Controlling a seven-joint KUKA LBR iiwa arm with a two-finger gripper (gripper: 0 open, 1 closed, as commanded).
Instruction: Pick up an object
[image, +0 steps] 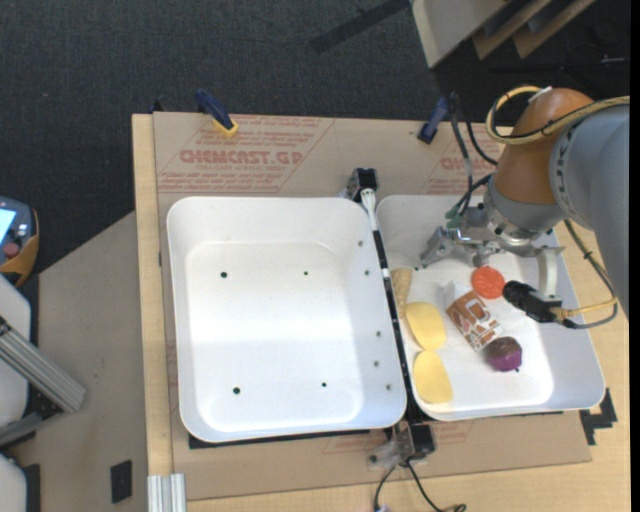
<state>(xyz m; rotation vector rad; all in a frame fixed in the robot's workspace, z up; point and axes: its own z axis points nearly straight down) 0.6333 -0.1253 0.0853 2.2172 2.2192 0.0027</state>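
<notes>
Plastic, smooth and white, in two shallow bins with rounded corners and low sloping walls, rims meeting along the middle seam. Left white bin broad and matte, floor marked by four small dark dots. Right white bin holding the things to pick, gathered toward its left and middle: farther pale yellow rounded slab and nearer pale yellow rounded slab, waxy-looking, one just behind the other, close to the left wall; small tan crumbly-looking piece against that same wall; brown block with pale patterned print lying tilted beside the slabs; small orange disc just behind the block; glossy dark purple rounded lump just right of the block. Grey metal gripper low over the far half of the right bin, just behind the orange disc; spread or closed, cannot tell. Open white floor at the right bin's far-left corner and near-right corner. Brown cardboard sheet under both bins, printed in red "CHEMCAST"; smaller lines too fine to read. Blue clamp on the sheet's far edge.
</notes>
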